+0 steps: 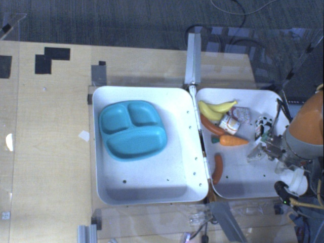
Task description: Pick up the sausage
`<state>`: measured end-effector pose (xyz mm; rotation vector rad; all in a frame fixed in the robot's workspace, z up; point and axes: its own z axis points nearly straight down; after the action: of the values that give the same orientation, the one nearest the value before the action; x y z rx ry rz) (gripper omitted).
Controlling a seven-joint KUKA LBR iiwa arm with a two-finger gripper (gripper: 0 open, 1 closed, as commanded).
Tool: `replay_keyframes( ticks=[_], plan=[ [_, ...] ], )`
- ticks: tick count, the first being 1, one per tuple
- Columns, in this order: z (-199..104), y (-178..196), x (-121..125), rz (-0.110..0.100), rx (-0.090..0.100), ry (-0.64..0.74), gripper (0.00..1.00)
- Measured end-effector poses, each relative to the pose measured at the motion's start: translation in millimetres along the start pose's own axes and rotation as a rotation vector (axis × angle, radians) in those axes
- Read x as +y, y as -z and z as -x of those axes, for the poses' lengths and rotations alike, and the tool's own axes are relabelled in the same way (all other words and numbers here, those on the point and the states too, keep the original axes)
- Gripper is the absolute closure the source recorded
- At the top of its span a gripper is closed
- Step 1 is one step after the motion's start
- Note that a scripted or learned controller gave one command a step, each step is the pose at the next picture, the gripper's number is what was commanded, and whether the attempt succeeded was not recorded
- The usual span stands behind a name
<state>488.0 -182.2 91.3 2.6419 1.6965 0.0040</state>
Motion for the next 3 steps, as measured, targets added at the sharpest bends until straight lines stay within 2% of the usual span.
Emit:
replay_keyframes(
  ticks=[1,2,3],
  plan=[
    [-4,187,0,0.004,-0.001,-0.084,0.0],
    [10,61,4,-0.002,-0.001,0.006,0.0],
    [-60,32,-28,-0.003,0.0,-0.453,0.0]
  ],
)
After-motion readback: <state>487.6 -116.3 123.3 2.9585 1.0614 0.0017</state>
